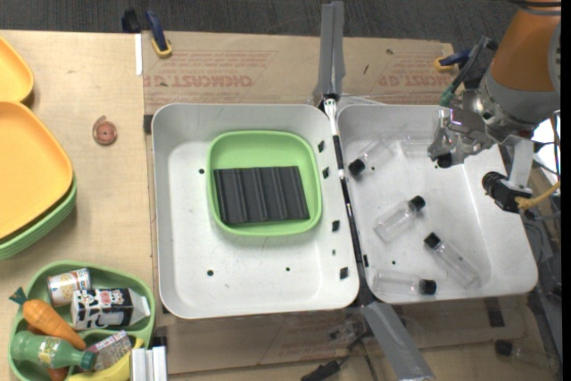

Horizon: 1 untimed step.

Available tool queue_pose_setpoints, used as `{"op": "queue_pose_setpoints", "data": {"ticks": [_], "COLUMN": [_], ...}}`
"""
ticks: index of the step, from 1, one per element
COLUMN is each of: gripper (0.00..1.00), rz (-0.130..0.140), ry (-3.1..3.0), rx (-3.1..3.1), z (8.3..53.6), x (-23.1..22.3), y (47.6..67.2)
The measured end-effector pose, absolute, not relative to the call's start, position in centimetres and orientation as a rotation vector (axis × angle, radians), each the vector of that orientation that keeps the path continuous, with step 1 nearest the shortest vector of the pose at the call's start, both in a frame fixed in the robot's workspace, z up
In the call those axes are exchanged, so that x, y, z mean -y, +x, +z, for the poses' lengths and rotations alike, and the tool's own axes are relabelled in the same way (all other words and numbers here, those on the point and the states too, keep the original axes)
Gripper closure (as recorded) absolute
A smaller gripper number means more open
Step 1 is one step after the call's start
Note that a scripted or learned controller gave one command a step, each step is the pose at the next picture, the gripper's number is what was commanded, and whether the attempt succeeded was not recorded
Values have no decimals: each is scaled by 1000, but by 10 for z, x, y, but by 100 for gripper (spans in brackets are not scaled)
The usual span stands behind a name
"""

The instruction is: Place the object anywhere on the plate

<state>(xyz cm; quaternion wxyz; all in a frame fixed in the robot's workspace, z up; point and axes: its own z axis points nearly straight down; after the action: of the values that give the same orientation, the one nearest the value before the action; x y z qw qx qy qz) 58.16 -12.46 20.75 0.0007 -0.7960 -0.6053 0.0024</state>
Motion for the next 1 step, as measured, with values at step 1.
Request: {"op": "queue_pose_setpoints", "data": {"ticks": [1], "gripper": [100], "rz": [6], "ry": [-2317], "rx": [2117], "z": [190], "x": [54], "y": [556]}}
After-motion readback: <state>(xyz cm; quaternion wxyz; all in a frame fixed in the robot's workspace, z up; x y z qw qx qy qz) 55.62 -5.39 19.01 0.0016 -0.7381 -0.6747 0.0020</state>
